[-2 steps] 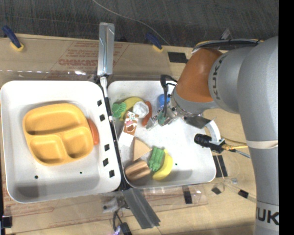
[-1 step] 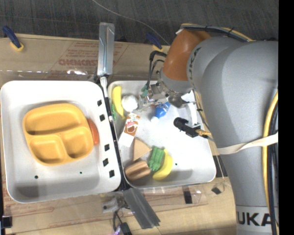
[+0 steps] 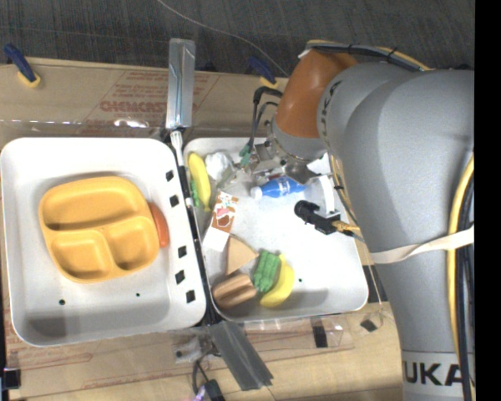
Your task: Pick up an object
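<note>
Yellow plastic comes first: a divided tray lies in the left bin, far to the left of the end effector and well apart from it. An orange thing sits against the tray's edge on the side facing the end effector.

Across the dividing wall, in the right bin, a banana lies along the wall, to the left of the end effector and near it. A white crumpled thing sits between the two, just beside the end effector. Below and to the left of the end effector is a small carton. Further below come a brown wedge, a copper cup, a green thing and a yellow fruit, clustered together and well apart from it.

The end effector is low in the top part of the right bin. A blue bottle lies on its side just below it, close enough that I cannot tell whether they touch. The wrist hides the tip, so I cannot tell whether the end effector is spread or pressed together, and nothing is visibly pinched.

My reading is that the reach-and-descend step is in hand, with the bottle or the crumpled thing as the likely target. The next move calls for settling squarely over one of them, closing on it firmly, then lifting straight up clear of its neighbours.
</note>
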Motion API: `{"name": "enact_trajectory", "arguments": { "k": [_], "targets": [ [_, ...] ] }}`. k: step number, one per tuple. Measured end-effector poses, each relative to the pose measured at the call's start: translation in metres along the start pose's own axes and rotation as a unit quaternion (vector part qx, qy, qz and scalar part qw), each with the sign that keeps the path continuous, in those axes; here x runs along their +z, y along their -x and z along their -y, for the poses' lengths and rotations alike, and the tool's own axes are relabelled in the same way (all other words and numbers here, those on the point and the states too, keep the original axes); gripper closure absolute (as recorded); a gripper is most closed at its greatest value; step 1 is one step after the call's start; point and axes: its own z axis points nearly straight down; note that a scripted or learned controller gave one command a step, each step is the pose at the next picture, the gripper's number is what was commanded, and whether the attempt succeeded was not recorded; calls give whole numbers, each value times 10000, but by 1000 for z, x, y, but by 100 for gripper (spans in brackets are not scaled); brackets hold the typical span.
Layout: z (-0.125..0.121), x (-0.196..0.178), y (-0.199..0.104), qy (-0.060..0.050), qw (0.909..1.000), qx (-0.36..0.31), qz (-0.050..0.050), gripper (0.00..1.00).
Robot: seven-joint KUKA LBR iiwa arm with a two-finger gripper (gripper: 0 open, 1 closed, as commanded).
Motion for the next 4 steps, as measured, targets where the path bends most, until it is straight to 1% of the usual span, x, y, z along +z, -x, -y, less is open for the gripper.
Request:
{"name": "enact_trajectory", "arguments": {
  "k": [1, 2, 3, 4],
  "targets": [
    [7, -53, 75, 19, 9966, -819, 12, 0],
    [4, -10, 85, 76, 9965, -837, 29, 0],
    [3, -18, 53, -5, 9996, -290, -13, 0],
    [-2, 0, 27, 1, 9659, -2590, -6, 0]
  ]
}}
